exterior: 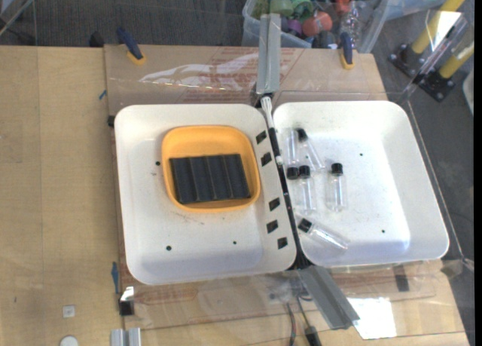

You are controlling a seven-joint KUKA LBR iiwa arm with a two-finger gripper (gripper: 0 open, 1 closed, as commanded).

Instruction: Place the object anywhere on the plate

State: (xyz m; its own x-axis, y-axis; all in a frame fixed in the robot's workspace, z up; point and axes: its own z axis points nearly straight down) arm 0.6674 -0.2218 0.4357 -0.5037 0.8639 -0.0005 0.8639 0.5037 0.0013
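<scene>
Looks past the placing step already, with a dark ribbed block (209, 178) lying flat inside the orange plate (175, 141) in the left bin (143, 246), well within the rim. Cannot tell whether the gripper is apart or together. If another pick is meant, calls for reaching to the clear black-capped vials (336, 186) scattered across the left half of the right bin (392, 186).

Black ribbed block (210, 179) lies flat on orange plate (175, 143), left bin.
</scene>
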